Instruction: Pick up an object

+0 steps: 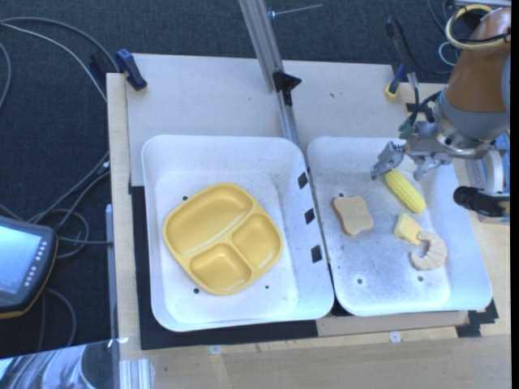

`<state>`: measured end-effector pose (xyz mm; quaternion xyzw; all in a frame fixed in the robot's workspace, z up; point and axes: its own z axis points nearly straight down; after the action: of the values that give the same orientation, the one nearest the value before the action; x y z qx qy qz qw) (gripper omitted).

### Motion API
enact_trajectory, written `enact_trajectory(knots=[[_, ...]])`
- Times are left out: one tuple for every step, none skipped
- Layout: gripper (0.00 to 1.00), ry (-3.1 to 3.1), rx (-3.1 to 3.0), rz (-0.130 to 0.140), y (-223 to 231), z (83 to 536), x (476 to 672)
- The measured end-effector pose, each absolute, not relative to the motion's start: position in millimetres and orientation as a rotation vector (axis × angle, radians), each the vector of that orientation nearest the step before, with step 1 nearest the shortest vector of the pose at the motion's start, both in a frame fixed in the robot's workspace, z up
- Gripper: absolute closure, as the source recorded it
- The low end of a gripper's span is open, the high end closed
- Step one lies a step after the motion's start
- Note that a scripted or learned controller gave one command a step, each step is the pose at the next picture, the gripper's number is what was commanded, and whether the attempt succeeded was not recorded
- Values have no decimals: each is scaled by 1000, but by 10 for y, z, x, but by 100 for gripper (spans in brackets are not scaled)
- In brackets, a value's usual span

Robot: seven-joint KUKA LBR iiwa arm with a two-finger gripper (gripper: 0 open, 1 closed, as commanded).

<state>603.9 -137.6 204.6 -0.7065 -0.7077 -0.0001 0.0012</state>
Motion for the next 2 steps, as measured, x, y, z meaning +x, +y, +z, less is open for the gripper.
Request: enact_trajectory(knots=[[0,-2222,-2218,-1,-1377,2046,6039],[0,-2217,-2216,6,-1387,1413,6041]])
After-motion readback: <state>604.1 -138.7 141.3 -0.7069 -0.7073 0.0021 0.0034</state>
